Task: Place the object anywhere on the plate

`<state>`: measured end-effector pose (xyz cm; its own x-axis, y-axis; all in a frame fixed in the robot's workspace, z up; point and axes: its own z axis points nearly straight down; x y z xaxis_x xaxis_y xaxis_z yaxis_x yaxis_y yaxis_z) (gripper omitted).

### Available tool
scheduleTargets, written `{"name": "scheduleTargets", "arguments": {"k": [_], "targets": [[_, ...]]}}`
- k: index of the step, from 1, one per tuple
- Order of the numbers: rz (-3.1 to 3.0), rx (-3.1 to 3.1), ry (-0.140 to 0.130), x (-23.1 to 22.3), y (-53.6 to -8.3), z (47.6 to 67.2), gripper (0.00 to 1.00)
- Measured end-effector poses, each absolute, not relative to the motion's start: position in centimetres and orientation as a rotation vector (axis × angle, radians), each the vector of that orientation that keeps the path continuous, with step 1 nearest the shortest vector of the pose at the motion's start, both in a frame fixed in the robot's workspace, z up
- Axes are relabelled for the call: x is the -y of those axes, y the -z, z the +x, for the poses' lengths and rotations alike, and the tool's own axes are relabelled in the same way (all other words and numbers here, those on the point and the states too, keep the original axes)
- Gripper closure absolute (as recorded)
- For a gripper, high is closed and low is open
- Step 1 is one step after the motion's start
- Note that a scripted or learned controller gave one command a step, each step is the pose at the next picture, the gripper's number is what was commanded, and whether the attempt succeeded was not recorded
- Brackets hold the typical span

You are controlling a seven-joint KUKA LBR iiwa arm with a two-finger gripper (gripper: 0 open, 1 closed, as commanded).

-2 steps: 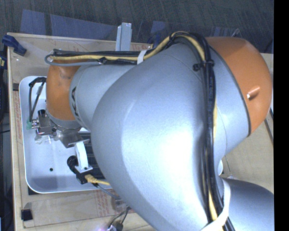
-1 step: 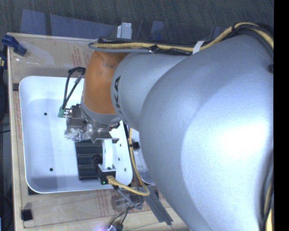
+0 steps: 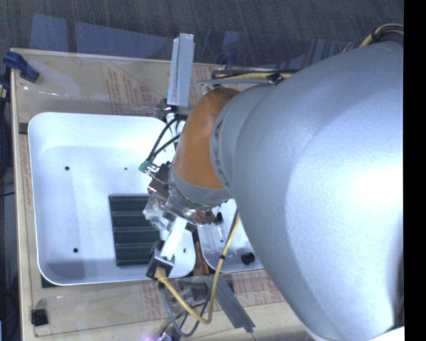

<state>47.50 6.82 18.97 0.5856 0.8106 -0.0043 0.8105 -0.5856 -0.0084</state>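
A dark ribbed rectangular object [image 3: 131,227] lies flat on the floor of the left bin [image 3: 71,190], near its front right corner. My gripper [image 3: 158,208] hangs just over the object's right edge, mostly covered by the wrist and its orange band. Part of a pale grey plate [image 3: 214,253] shows in the right bin beneath the arm, with a small black thing [image 3: 247,258] at its right side. The arm hides the remainder of the plate and the right bin.
The grey arm spans the whole right half of the view. A metal rail [image 3: 180,69] stands at the back between the bins. Loose yellow cables [image 3: 188,307] trail across the bench front.
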Motion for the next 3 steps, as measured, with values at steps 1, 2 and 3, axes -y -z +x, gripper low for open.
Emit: {"name": "scheduleTargets", "arguments": {"k": [1,2,3], "targets": [[-2.754,1.501,-0.015,-16.2,-11.9,48.7,1.0],[-2.369,2.061,-0.004,-9.6,-19.1,47.6,1.0],[-2.333,2.1,-0.006,-19.4,-9.1,47.4,1.0]]}}
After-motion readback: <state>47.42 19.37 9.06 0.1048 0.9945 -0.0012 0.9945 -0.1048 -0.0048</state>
